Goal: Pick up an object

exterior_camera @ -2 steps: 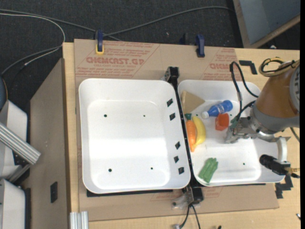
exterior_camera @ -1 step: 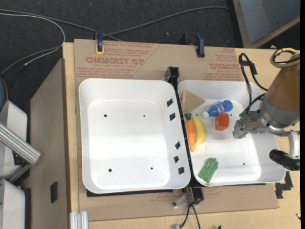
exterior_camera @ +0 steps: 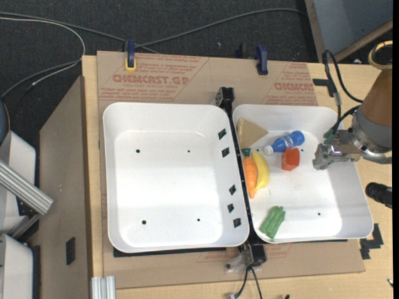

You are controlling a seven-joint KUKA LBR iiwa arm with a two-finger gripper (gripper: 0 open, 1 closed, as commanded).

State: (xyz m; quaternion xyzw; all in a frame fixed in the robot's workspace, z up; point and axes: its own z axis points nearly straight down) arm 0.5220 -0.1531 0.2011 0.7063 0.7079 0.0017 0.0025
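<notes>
The right bin (exterior_camera: 324,226) holds several small objects. A tan wedge (exterior_camera: 249,131) lies at its far left corner. A blue bottle with a white cap (exterior_camera: 285,142) lies beside a red block (exterior_camera: 290,159). A yellow banana (exterior_camera: 260,169) and an orange carrot-like piece (exterior_camera: 250,176) rest against the left wall. A green object (exterior_camera: 272,222) lies near the front edge. My gripper (exterior_camera: 326,156) hovers over the bin's right side, just right of the red block, with nothing visible between its fingers.
The left bin (exterior_camera: 124,229) sits beside the right one, separated by a black divider with clips (exterior_camera: 232,167). Both rest on a cardboard sheet (exterior_camera: 187,73) clamped at the back. Cables run along the right side of the bench.
</notes>
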